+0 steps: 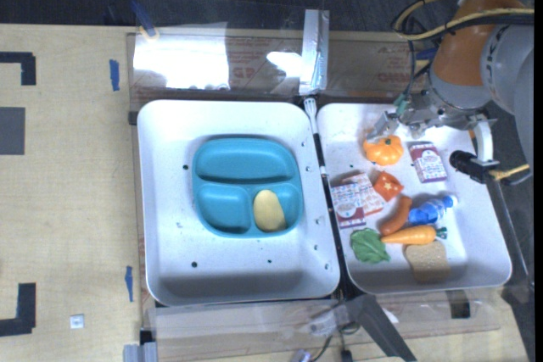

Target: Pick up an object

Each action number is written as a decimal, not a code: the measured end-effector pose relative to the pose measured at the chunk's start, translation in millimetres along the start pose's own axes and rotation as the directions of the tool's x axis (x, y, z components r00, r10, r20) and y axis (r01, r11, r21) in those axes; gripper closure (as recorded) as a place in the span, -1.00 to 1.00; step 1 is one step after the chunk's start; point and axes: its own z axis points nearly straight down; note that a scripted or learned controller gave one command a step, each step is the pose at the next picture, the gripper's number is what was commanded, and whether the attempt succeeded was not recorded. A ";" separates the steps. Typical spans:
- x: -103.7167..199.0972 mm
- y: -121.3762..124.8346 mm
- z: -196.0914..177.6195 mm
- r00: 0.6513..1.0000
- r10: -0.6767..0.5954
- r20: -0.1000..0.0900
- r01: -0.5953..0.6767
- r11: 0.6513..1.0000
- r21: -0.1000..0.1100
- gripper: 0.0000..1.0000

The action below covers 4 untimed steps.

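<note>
— The pale wooden bench carries two shallow white bins. What does each hold?

— The left white bin has a blue compartment tray with a yellow egg-shaped piece in its lower right well. The right white bin is crowded with toy food, and the grey arm with the orange band reaches over its far edge.

— And the gripper?

— It hangs at the bin's upper end, just beside a round orange pumpkin-like toy. Whether it is open or closed cannot be told from this angle, and nothing is seen held in it.

— So which object suits the pick?

— Probably that orange toy, since it is nearest and has bare floor on its upper left. A straight descent centred on it should work, though a rounded body may roll from an off-centre squeeze. The red-and-white printed packet lies near its right, so the approach should keep off that side. The cluster lower down looks too tightly packed.
</note>
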 end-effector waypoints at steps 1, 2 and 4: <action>44.5 -22.2 17.7 1.000 -0.007 -0.015 0.007 1.000 0.028 -1.00; 43.4 -20.6 6.3 1.000 -0.006 -0.013 0.006 1.000 0.024 1.00; 104.6 18.9 -80.5 0.999 -0.031 -0.015 0.031 0.999 0.030 1.00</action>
